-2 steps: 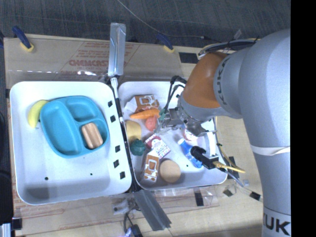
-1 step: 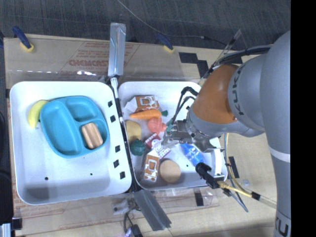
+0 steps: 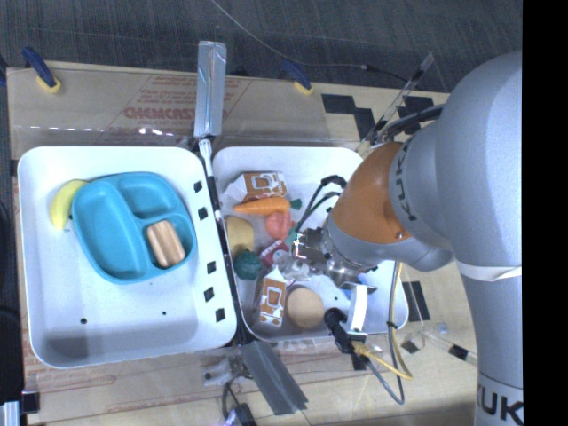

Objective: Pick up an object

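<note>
Looks like the approach step, nothing grabbed yet afaict. The arm (image 3: pixel 417 202) hangs low over the right bin (image 3: pixel 333 160), and the gripper (image 3: pixel 297 248) sits down among the toy food near the bin's middle. Can't tell how the gripper is set, wrist hides it. Closest candidate is prob the reddish piece (image 3: pixel 277 224) just beside it, w/ an orange carrot (image 3: pixel 263 208) above and a tan egg (image 3: pixel 304 308) below. Next move needs a clean close on one item, stuff's packed tight. The left bin (image 3: pixel 35 264) has a blue tray (image 3: pixel 115 229).
</note>
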You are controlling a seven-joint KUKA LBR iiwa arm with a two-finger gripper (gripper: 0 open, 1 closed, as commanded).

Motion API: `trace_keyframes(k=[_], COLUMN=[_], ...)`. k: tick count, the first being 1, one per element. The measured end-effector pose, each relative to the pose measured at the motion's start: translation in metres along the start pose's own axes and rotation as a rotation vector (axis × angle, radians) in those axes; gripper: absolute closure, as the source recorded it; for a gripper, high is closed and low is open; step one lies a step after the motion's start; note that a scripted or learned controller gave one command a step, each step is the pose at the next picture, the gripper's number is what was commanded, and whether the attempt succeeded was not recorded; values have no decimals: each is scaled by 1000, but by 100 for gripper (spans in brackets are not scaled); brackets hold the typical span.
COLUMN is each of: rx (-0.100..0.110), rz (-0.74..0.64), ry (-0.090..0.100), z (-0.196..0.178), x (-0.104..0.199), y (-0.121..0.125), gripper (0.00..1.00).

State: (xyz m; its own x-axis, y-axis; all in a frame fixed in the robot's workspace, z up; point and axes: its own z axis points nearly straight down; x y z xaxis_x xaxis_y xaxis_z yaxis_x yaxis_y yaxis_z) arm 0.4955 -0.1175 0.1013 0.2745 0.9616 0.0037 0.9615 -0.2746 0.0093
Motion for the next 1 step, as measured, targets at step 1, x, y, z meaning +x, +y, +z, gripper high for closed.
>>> trace_keyframes(k=[1], rx=[7], rz=[-10], ry=[-3], z=[-66], x=[-24], y=[-11], gripper=[100])
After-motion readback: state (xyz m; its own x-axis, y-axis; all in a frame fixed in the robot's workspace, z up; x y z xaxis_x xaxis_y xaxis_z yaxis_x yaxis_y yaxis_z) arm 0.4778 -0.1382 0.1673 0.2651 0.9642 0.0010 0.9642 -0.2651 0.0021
